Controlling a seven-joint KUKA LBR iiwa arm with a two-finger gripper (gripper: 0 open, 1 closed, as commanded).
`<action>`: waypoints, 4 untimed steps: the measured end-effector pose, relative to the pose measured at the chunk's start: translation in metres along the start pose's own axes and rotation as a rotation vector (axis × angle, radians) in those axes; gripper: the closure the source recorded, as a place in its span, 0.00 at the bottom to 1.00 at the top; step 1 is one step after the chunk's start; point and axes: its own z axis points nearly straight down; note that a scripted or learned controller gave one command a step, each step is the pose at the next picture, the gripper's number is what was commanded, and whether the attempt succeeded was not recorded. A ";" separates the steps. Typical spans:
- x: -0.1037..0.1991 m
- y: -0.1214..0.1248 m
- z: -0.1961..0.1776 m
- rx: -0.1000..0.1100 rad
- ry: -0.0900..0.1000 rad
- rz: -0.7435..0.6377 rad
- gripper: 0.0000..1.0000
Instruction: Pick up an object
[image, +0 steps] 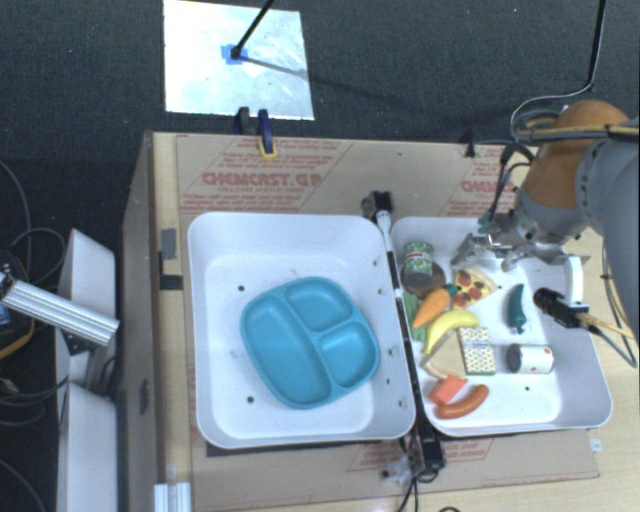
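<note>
Toys crowd the right-hand shallow white bin (585, 400), while the left-hand shallow white bin (215, 250) holds a light blue plastic divided plate (308, 342) with three compartments, lying flat near its middle. In the right bin, a small green-labelled can (418, 262) sits near the far left corner. Just in front of it lies an orange plastic carrot (432, 305), and beside that a flat pizza-slice toy (472, 288) with red spots. A yellow plastic banana (450, 325) curves just below the carrot, touching or nearly touching it. A small speckled square box (477, 352) stands next to the banana, and a grey-and-white cylinder (530, 358) lies on its side to the box's right. A dark teal elongated piece (516, 306) lies beyond the cylinder. At the bin's near left a red sausage-shaped toy (462, 401) lies beside a small orange-red block (447, 385).

The grey arm (590, 190) with its orange band reaches in from the right, and its two-finger gripper (484, 243) hovers over the far part of the right bin, just above the pizza slice. Whether the pincer is open or closed cannot be told from this view, and nothing can be seen held in it. The bins rest on a brown cardboard sheet (300, 175) with red printing.
</note>
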 end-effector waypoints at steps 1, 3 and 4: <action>-0.004 -0.043 0.016 0.003 0.001 0.001 0.00; 0.027 -0.026 0.015 0.010 0.002 0.000 1.00; 0.125 -0.099 -0.086 0.002 0.002 -0.001 1.00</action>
